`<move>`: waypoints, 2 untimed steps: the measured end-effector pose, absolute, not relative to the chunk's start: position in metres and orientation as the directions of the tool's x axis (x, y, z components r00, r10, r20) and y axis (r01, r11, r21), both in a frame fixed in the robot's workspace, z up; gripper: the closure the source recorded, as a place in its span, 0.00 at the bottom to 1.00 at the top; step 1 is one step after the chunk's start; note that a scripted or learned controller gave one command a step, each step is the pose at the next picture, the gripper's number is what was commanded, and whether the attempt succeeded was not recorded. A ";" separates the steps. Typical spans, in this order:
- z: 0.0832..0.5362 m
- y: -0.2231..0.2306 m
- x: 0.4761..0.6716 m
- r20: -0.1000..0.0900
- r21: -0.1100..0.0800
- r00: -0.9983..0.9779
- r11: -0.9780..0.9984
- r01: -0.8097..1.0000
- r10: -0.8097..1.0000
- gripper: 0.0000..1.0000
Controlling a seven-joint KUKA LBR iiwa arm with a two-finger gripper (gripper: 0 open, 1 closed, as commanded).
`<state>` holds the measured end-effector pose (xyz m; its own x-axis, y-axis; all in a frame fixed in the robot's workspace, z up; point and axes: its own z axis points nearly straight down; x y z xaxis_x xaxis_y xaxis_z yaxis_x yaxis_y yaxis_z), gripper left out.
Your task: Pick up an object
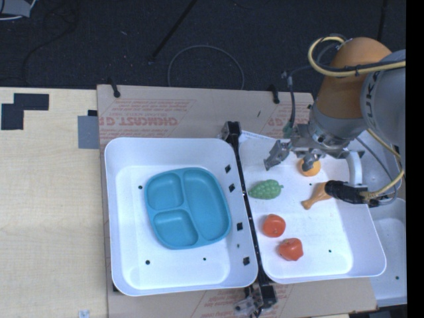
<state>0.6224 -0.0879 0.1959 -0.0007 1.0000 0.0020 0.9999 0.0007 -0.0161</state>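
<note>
Gripper (293, 152) hovering over right bin (358, 257), fingers spread wide, gripping nothing | nearest object: small orange piece (309, 167) lying just beside one fingertip; green grape bunch (265, 189) sitting below | risk: descent drifting off-centre, a finger nudging the orange piece aside or closing on air.

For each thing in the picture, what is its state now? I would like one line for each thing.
Blue divided plate: flat in left bin, compartments bare.
Green bumpy toy: lying in right bin, free.
Upper red toy: lying free.
Lower red toy: lying free.
Orange round toy: under the arm, partly hidden.
Tan drumstick-like toy: lying free.
Gripper: low over right bin, holding nothing visible.
</note>
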 end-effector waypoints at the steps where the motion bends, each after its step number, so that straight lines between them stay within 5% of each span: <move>1: 0.203 -0.088 0.625 0.001 -0.004 -0.002 0.002 1.000 1.000 0.00; 2: 0.153 -0.097 0.622 0.000 -0.007 0.000 0.000 1.000 1.000 0.00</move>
<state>0.6223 -0.0966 0.1532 0.0000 1.0000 0.0005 1.0000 0.0000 -0.0075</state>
